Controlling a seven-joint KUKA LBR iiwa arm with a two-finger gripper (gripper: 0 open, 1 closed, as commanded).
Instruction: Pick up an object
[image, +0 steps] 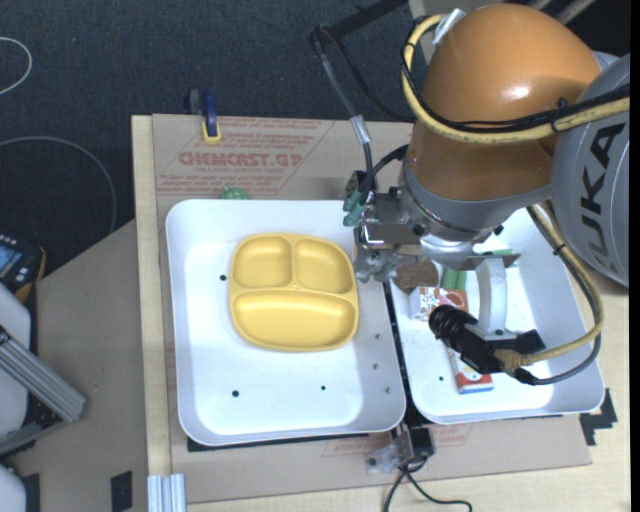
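The likeliest pick is a small brown object (415, 273) at the left side of the right bin (530, 405), partly covered by the robot's wrist. Next to it lie a red-and-white packet (443, 300) and a green item (455, 281); I cannot tell whether they touch it. The gripper (390, 258) hangs low over this clutter, close to the wall shared by the two bins, which suggests a descent aimed at the brown object. The wrist hides its tips, so I cannot tell whether it is open, closed or holding anything. The crowding there could spoil a clean grasp. In the left bin (200, 350), a yellow divided plate (295, 292) lies flat and alone, well apart from the gripper and probably too broad for it. Both bins rest on the bench (250, 160).
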